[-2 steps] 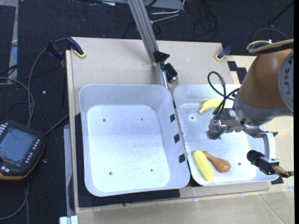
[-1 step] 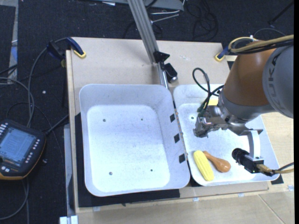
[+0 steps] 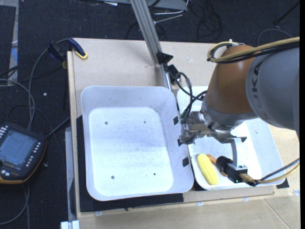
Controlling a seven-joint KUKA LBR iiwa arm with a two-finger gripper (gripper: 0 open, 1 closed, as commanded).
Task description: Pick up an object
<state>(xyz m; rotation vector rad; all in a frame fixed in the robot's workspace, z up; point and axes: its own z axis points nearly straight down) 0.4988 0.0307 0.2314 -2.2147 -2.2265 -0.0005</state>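
A robotics lab — KUKA arm (image 3: 257, 85), loose cables (image 3: 21, 87), teach pendant (image 3: 19, 151).

We look down from one fixed camera above the bench (image 3: 119, 56), tilted at a slant so its far edge sits toward the top. The left bin (image 3: 95, 104) lies whole before us, at middling range. The arm (image 3: 252, 85) enters right of that bin, covering much of the right bin (image 3: 267, 142).
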